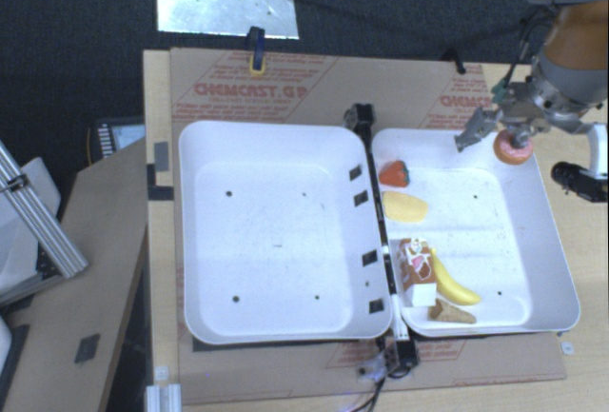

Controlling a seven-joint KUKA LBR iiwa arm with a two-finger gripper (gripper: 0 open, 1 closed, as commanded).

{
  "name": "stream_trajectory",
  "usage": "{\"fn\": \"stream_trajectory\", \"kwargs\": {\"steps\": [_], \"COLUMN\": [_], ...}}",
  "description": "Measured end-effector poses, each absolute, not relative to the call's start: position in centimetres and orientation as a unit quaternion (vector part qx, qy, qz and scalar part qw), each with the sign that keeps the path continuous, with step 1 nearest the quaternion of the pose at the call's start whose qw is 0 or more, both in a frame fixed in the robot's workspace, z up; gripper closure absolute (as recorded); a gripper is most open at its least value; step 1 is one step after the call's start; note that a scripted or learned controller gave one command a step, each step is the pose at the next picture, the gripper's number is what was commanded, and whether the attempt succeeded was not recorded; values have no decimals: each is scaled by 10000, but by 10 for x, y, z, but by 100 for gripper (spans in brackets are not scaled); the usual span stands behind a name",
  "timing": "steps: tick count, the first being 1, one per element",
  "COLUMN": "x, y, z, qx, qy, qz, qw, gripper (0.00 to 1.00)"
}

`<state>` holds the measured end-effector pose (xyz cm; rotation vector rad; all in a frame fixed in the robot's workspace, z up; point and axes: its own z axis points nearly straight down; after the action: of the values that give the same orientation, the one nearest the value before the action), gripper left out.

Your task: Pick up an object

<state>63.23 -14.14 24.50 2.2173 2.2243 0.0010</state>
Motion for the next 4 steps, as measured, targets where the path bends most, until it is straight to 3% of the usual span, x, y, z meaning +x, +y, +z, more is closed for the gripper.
{"fn": "stream_trajectory", "kwargs": {"steps": [1, 2, 3, 4], "x": [597, 614, 647, 641], "y": [-136, -80, -93, -163], "z": [87, 86, 86, 87], "qx": [7068, 7040, 7051, 7081], "qy": [7074, 7102, 7091, 7061], "qz": [-30, 15, 20, 9], "qw": [-51, 23, 29, 34], "gripper": [0, 0, 0, 0]}}
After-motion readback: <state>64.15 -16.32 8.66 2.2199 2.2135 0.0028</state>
